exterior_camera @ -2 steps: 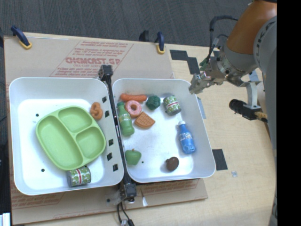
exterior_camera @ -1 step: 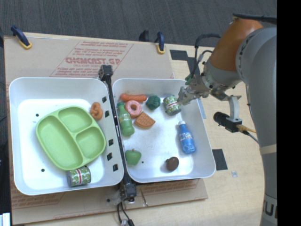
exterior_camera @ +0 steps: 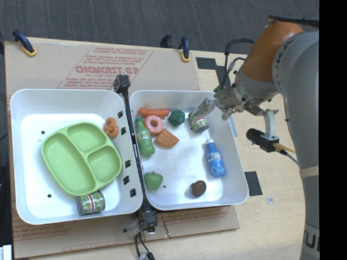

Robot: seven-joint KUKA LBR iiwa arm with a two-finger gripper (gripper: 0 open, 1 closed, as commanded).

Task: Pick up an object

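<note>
The gripper (exterior_camera: 201, 112) hung over the far right part of the right bin (exterior_camera: 238, 169), its fingers pinching a small can (exterior_camera: 199, 124) from above. The can was silvery with a green and red label, tilted, and sat near the bin's far wall; whether it touched the floor could not be told.

Just left of it lay a dark green leafy vegetable (exterior_camera: 176, 117), then an orange carrot (exterior_camera: 154, 112) along the far wall and a pink doughnut (exterior_camera: 155, 124). A waffle-like orange piece (exterior_camera: 167, 140) lay nearer, and a green bottle (exterior_camera: 143, 138) ran along the left wall. A blue bottle (exterior_camera: 214, 158) lay toward the right wall, a brown round object (exterior_camera: 198, 188) near the front, and a green pepper (exterior_camera: 153, 181) in the front left corner.

In the left bin (exterior_camera: 16, 145) sat a green divided plate (exterior_camera: 81, 157), an orange pretzel shape (exterior_camera: 111, 127) by the right wall, and a second can (exterior_camera: 90, 203) at the front.
</note>
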